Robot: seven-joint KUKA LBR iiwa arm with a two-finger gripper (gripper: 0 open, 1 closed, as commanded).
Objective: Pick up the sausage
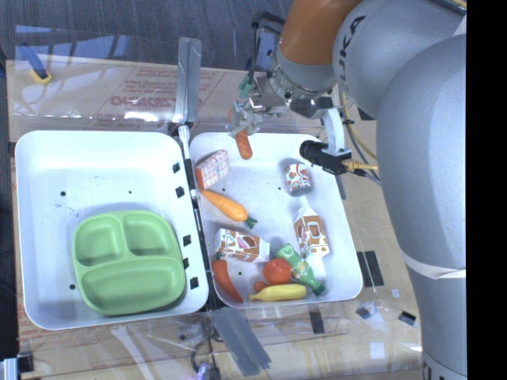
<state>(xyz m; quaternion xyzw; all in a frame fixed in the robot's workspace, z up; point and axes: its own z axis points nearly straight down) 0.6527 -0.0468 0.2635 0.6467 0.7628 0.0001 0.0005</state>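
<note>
Green tray (127, 261) sits in the left bin. Right bin (342, 236): carrot (225, 206) mid-left; sausage (244, 145) at the far rim, above carrot, hanging clamped in my jaws (242, 131) by its top end. Prob light, smooth, slippery; mid-body grip safer.

Glossy white plastic on both bins (47, 157), catching soft glare. Matt green plastic on the tray (127, 261), left bin. Smooth, shiny skin on the sausage (244, 145), far right bin. Printed paper-like cartons (310, 234). Bare metal gripper (242, 122); satin grey arm (420, 101).
</note>
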